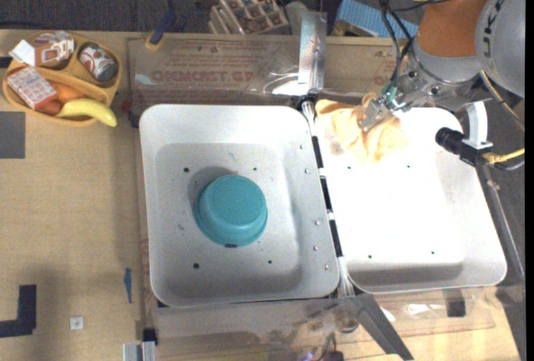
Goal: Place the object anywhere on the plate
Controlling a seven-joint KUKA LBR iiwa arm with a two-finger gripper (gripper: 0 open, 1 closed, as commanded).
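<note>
A pale yellow, soft-looking crumpled object [367, 134] lies at the far left corner of the right white bin [417, 259]. The two-finger gripper [377, 111] sits right over it, touching it; whether its fingers are parted cannot be told. A round teal plate [232, 209] rests upside-down-looking mid-floor in the left white bin [167, 142].

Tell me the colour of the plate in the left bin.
Teal, a plain blue-green; the plate shows clearly in the camera view.
</note>
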